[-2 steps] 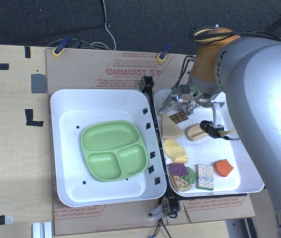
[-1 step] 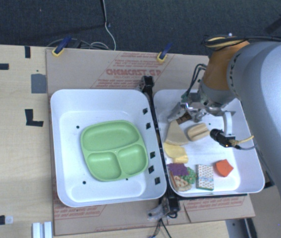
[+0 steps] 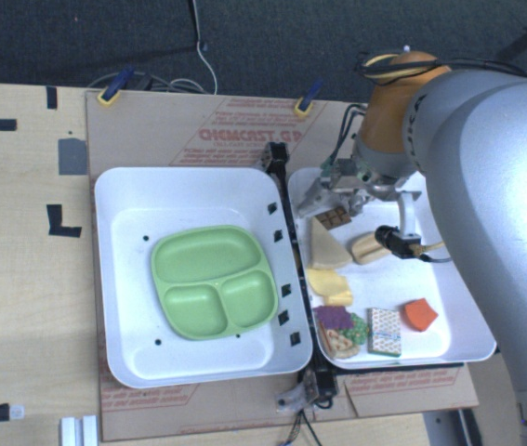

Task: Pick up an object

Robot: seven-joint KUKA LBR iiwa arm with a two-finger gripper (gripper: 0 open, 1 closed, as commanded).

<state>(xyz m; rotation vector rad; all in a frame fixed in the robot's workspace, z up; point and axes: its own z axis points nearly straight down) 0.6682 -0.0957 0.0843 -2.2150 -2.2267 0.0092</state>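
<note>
We look down on a pale wooden desk carrying two shallow white plastic bins side by side. The grey arm with its orange band reaches in over the right-hand bin, and its jaws hang low over that bin's far left corner. We cannot tell how the jaws are set, since the wrist hides them.

Just below the jaws lies a small brown waffle-like block. A little further on we see a pale cream wedge and a tan bread-like roll. Further below sit a yellow cheese-like piece, a purple bunch of toy grapes, a small patterned green-edged box and an orange block.

Well to the left of the jaws, the left-hand bin holds a light green plastic divided plate.
</note>
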